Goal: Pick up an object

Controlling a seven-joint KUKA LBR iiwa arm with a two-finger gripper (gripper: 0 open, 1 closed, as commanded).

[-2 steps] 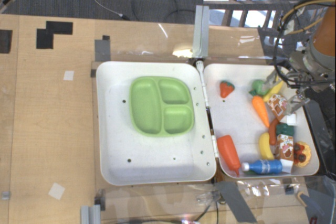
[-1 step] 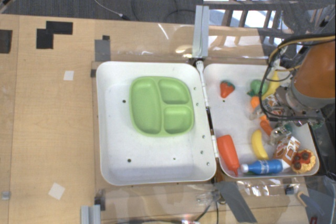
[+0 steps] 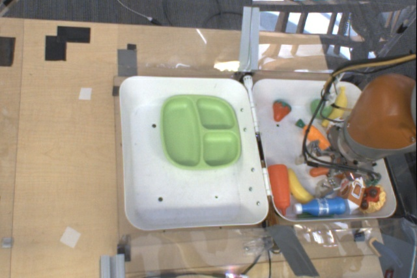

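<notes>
I place the yellow plastic banana (image 3: 299,187) in the lower right bin (image 3: 280,91), long axis running diagonally, just left of the gripper (image 3: 339,172); whether that gripper grasps anything I cannot tell.

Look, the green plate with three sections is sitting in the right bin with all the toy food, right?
Not quite. The camera view shows the green plate with three sections sitting in the left bin, by itself. The toy food, like the strawberry and banana, is in the right bin.
</notes>
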